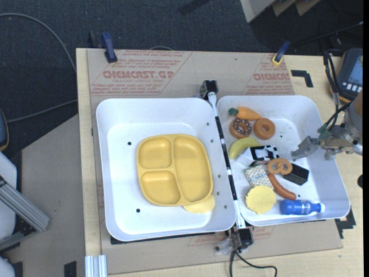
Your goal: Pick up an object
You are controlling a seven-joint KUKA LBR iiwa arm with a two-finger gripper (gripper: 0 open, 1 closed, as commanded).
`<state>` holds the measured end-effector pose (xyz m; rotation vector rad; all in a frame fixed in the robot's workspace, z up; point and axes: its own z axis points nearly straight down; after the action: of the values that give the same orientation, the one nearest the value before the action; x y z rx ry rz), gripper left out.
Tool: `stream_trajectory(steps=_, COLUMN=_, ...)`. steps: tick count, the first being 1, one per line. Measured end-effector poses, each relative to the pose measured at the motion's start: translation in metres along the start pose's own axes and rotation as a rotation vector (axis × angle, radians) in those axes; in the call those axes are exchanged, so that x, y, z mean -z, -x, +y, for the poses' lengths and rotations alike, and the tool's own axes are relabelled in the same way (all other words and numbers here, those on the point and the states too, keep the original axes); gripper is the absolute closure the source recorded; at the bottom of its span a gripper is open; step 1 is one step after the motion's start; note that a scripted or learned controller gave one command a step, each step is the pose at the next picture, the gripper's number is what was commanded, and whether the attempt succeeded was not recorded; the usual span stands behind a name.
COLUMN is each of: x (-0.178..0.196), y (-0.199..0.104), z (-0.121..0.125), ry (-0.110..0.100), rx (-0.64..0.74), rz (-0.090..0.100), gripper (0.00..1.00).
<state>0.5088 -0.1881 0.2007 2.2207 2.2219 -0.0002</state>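
The hand [304, 149] is reaching in from 3 o'clock and is hovering over the right bin [308, 111], toward that bin's 3 o'clock side. Whether it is open or closed cannot be told, and nothing is showing in its grip.

The objects to pick are lying in the right bin, mostly across its 9 o'clock half. An orange carrot [249, 113] is sitting near 11 o'clock, with 2 brown donuts [253, 128] just below it, touching each other. A yellow banana [241, 147] is lying at 9 o'clock against the bin wall. A pretzel [280, 167] is resting near the centre, just beside a black block [296, 174]. An orange sausage [281, 187] is slanting toward 5 o'clock, a round yellow disc [260, 199] is sitting at 7 o'clock, and a blue bottle [300, 207] is lying on its side at 5 o'clock.

In the left bin [115, 154], a yellow divided plate [174, 169] with 3 compartments is sitting at the centre. The 2 bins are standing side by side on the counter [138, 68].
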Motion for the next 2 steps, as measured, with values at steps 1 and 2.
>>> stream_trajectory(steps=1, x=-0.096, y=-0.035, z=0.039, ry=0.012, rx=-0.001, rz=-0.001, gripper=0.0)
stream_trajectory(steps=2, x=-0.113, y=-0.065, z=0.011, ry=0.01, rx=-0.001, rz=-0.002, gripper=0.0)
